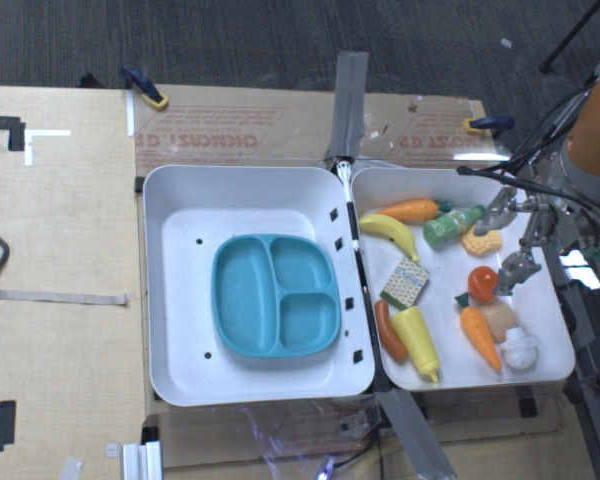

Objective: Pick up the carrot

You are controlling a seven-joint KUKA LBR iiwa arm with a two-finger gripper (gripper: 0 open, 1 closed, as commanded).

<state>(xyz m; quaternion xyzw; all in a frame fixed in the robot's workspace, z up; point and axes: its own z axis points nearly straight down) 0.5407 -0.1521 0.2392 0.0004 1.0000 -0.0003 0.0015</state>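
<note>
The arm reaches in from the right over the right bin, its orange band at the frame's right edge. The gripper hangs above the bin's right half, near its far wall, two metal fingers spread apart with nothing between them.

Grey metal hand with black cables, orange band above.

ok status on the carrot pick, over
Gripper above right bin's far right side, nothing between fingers. Carrot flat near front right, untouched. Tomato and white piece crowd it.
</note>
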